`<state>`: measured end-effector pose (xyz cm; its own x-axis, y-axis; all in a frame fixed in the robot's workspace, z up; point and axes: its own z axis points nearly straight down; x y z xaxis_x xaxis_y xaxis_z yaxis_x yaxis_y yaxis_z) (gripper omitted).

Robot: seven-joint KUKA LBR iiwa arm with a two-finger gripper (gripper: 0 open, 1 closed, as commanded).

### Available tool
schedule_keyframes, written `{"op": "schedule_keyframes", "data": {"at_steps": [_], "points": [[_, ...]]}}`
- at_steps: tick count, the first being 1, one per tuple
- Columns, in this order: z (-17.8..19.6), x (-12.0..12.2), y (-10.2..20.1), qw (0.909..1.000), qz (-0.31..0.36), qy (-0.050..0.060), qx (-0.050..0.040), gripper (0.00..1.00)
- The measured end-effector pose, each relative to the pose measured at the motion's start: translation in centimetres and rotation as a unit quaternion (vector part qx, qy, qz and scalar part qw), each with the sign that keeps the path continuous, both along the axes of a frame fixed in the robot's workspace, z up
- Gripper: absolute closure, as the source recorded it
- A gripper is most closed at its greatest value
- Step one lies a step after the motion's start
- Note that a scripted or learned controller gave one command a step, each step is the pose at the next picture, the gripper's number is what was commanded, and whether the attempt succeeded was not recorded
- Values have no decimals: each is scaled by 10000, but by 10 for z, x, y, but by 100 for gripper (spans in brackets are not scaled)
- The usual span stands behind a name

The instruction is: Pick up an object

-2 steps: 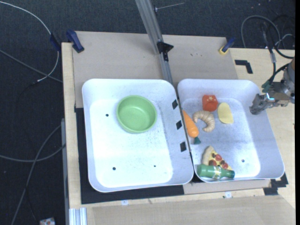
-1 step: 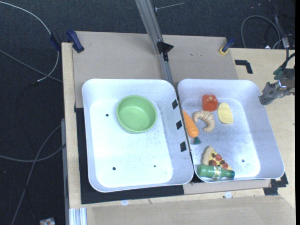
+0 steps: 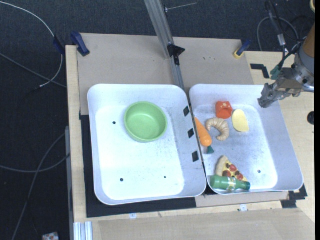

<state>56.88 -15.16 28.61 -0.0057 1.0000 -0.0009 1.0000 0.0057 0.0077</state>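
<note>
The right bin (image 3: pixel 272 149) holds several toy foods: a red pepper (image 3: pixel 223 109), a yellow lemon-like piece (image 3: pixel 240 120), a tan croissant (image 3: pixel 219 128), an orange carrot (image 3: pixel 202 132), a pizza slice (image 3: pixel 228 168) and a green bottle (image 3: pixel 229 184). My gripper (image 3: pixel 266 98) hovers over the bin's upper right rim, to the right of the yellow piece. Nothing shows between its fingers.
The left bin (image 3: pixel 115 164) contains a green bowl (image 3: pixel 145 121). A metal pole (image 3: pixel 162 26) slants down to the divider between the bins. Blue and yellow clamps (image 3: pixel 80 43) sit at the board's back corners. Cables lie on the dark floor.
</note>
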Motion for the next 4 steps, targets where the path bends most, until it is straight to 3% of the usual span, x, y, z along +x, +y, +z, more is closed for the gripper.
{"op": "schedule_keyframes", "data": {"at_steps": [1, 2, 3, 4], "points": [[-18, 5, 56, 10000, 4, 84, 35, 100], [-33, 3, 109, 9999, -2, 98, 35, 100], [-29, 11, 157, 10000, -1, 45, 22, 100], [-36, 3, 213, 9999, 3, 102, 28, 100]]}}
